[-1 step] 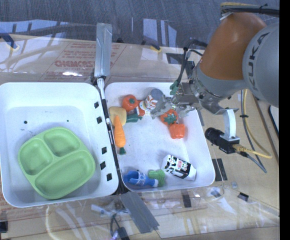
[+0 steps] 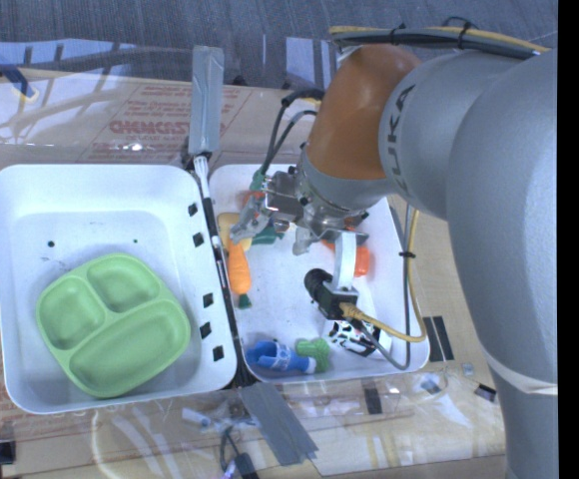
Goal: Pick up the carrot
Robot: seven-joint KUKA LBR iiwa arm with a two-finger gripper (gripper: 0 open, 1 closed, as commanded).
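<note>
Fingers [image 2: 253, 226] spread over carrot [image 2: 240, 269] in right bin [image 2: 282, 307]; plate [image 2: 112, 323] in left bin [image 2: 90, 208]

A single fixed camera looks down at a slant from above the tabletop [image 2: 60, 437], close enough that the two white bins fill most of the frame. The left bin [image 2: 30, 193] sits beside the right bin [image 2: 270, 183], over which the arm [image 2: 469, 168] looms large from the right.

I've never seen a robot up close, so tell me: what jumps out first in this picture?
The big grey arm with its orange band fills the right side, reaching down over the right bin. An orange carrot lies by that bin's left wall. A green divided plate sits in the left bin.
</note>
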